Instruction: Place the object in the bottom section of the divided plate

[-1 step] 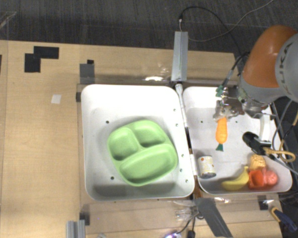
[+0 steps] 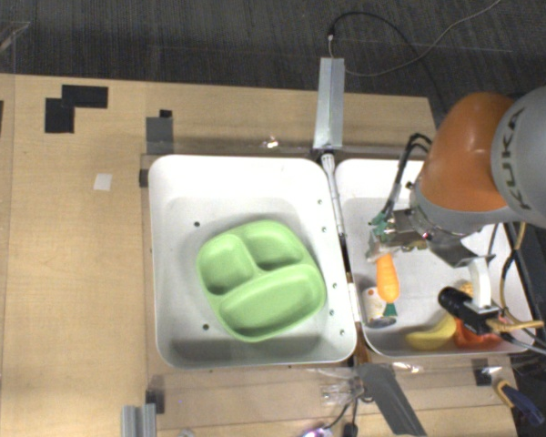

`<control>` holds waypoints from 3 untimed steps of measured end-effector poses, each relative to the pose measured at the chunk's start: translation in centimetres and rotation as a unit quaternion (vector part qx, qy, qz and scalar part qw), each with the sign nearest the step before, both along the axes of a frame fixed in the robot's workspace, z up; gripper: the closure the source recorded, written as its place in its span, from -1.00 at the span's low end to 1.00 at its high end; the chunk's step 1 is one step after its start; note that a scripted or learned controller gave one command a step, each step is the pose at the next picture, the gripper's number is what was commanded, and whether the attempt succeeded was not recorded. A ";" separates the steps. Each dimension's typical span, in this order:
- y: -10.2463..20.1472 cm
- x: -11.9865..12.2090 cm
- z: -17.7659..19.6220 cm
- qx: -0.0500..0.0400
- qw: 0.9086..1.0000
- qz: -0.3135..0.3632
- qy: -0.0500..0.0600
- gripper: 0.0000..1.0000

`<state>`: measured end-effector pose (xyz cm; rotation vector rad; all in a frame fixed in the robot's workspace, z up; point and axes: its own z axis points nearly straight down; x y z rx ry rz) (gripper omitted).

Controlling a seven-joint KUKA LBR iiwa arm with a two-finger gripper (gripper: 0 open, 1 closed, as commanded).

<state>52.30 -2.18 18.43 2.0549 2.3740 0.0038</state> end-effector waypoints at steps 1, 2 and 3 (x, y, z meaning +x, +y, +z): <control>7.1 -3.4 1.6 0.000 1.000 -0.012 0.000 1.00; 7.1 -3.4 1.6 0.000 1.000 -0.012 0.000 -1.00; -0.5 -3.5 0.1 0.000 0.990 0.141 -0.001 -1.00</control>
